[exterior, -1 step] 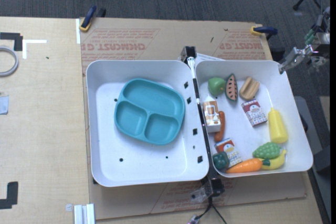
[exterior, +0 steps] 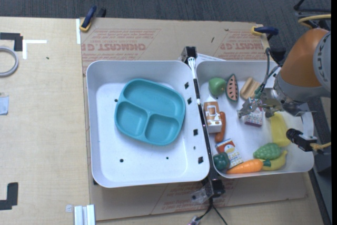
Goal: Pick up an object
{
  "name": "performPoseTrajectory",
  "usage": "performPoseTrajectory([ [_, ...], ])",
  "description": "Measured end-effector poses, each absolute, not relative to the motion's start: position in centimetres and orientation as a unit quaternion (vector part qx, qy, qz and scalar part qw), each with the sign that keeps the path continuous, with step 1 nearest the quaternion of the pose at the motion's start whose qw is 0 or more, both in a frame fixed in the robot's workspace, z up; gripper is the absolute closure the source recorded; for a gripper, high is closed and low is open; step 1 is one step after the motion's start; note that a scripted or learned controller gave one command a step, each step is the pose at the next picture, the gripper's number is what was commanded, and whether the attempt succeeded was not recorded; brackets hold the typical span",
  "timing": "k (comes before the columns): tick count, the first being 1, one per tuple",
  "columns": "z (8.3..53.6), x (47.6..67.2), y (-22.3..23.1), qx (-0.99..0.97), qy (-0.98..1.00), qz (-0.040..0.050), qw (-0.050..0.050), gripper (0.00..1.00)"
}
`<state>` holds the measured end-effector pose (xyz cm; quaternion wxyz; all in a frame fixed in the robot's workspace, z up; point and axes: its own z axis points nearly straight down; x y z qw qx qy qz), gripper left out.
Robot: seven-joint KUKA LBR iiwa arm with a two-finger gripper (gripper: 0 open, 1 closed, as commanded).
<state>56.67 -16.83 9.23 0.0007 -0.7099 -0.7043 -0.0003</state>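
The gripper (exterior: 253,108) is low in the right bin (exterior: 300,168), directly over a small pale block (exterior: 254,118). Whether it is released or clenched cannot be told. Step in hand, by judgement: the grasp approach. The bread (exterior: 247,88) lies just behind it and the banana (exterior: 278,129) just beside. The next move calls for closing on the block alone, then a straight lift.

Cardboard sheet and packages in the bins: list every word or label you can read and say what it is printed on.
Cardboard sheet: red printing, upside down in this view; it seems to read "GREAT", but that is uncertain, and the smaller lines beneath are too blurred to read.
Same red printing near the sheet's right end: too blurred to read.
White and orange carton: label too small to read.
Red packet: print too small to read.
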Motion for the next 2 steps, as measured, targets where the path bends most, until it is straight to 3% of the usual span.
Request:
performPoseTrajectory([
  [1, 10.2, 56.7, -17.0, -0.711, -0.703, 0.0002, 0.000, 1.00],
  [2, 23.4, 57.1, -14.2, -0.819, -0.574, 0.0003, -0.001, 1.00],
])
